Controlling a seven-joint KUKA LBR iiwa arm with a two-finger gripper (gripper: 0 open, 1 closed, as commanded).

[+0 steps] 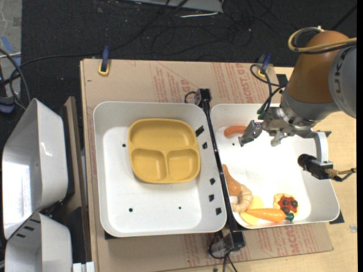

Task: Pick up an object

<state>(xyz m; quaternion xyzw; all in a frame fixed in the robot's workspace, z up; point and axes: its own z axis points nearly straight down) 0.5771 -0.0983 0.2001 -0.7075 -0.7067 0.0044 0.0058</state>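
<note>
My jaws are hanging spread open, gripping nothing, in the upper part of the right bin. Nearest target: orange sausage-like piece, lying just left of the jaws by the bin's upper-left corner, long axis running left-right across the frame. Carrot and shrimp-like piece are sitting lower down. Yellow divided plate is resting in the left bin.
</note>
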